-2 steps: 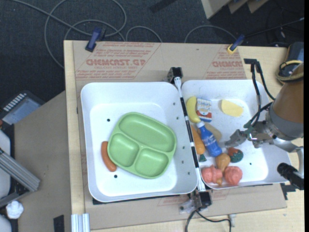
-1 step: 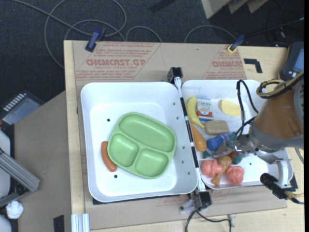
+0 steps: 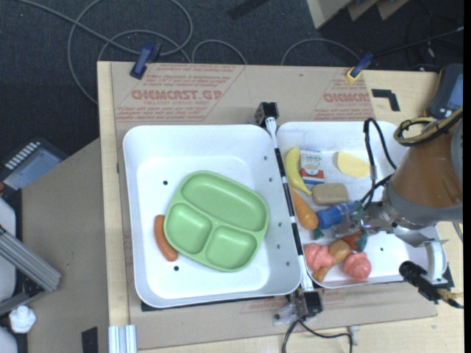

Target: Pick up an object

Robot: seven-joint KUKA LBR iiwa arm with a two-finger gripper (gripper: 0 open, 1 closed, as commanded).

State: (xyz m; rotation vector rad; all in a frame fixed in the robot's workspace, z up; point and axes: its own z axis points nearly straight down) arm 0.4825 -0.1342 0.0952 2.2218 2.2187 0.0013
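Observation:
My gripper (image 3: 355,226) reaches from the right into the right bin (image 3: 324,128) and hangs low over its crowded middle. A blue object (image 3: 331,216) lies right beside its tip, with a small brown piece (image 3: 339,249) just below. Around them lie an orange carrot (image 3: 303,210), a tan block (image 3: 330,193), a banana (image 3: 294,169), a small carton (image 3: 312,165), a yellow slice (image 3: 353,165) and two pink pieces (image 3: 318,257) (image 3: 358,265). The gripper's tip is mixed in with the toys and partly hidden by the wrist.
The left bin (image 3: 132,147) holds a green divided plate (image 3: 215,219) with a red sausage (image 3: 165,239) against its left side. The arm's bulky body (image 3: 427,186) and black cables cover the right bin's right side. Clamps sit on the board's far edge.

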